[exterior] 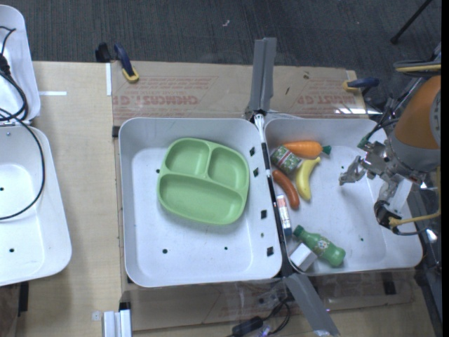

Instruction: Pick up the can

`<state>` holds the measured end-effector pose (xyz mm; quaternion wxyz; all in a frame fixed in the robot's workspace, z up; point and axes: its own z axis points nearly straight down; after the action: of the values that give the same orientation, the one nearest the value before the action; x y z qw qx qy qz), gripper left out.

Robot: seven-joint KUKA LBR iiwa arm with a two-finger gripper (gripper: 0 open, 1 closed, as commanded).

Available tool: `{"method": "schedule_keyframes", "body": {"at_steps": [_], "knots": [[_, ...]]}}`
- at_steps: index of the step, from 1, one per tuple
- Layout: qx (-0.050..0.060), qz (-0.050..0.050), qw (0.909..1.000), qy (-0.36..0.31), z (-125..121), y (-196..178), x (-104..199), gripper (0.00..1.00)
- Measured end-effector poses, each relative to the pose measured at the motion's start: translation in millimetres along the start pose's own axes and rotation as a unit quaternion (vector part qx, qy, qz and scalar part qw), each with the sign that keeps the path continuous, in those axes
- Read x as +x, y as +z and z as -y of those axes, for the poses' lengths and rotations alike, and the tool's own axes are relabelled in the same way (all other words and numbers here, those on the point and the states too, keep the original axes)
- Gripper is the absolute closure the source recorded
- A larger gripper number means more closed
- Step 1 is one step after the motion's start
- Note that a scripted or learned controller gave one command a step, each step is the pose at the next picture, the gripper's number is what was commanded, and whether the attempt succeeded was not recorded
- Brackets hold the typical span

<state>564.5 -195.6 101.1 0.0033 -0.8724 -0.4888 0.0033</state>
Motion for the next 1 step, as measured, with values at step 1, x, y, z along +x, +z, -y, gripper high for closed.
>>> {"method": "schedule_keyframes", "body": {"at_steps": [1], "knots": [[0.005, -0.007, 0.9964, 0.085, -58.4, 13.1, 31.5, 0.0]]}}
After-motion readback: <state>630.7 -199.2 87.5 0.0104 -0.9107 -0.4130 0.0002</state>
